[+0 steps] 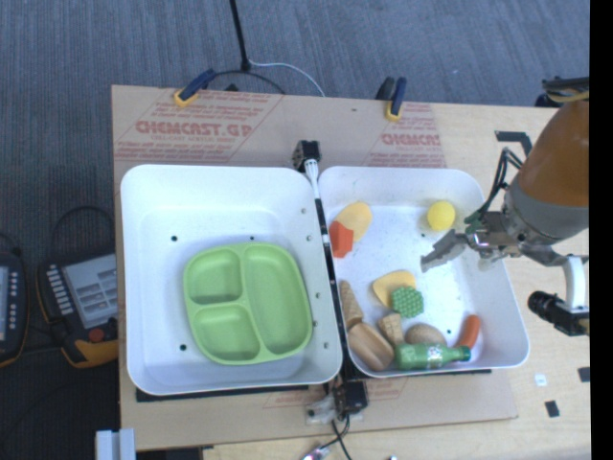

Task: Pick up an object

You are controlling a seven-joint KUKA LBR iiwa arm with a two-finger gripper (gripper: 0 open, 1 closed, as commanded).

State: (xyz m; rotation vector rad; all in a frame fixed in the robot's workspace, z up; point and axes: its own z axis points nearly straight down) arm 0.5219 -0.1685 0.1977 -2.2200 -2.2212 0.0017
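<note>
The gripper [450, 250] hangs over the right bin [498, 257], just below the yellow ball [441, 216]. Whether its fingers are apart or together I cannot tell; it seems to hold nothing. Measured from the ball: a yellow piece [354, 216] and an orange piece [341, 239] lie to its left by the bin's inner wall; a yellow slice [391, 284] touching a green disc [407, 302] lies below it; further down are a green bottle [431, 356], bread-like pieces [369, 345] and a carrot [467, 331]. Far left of the ball, a green tray [249, 302] sits in the left bin [153, 209].
</note>
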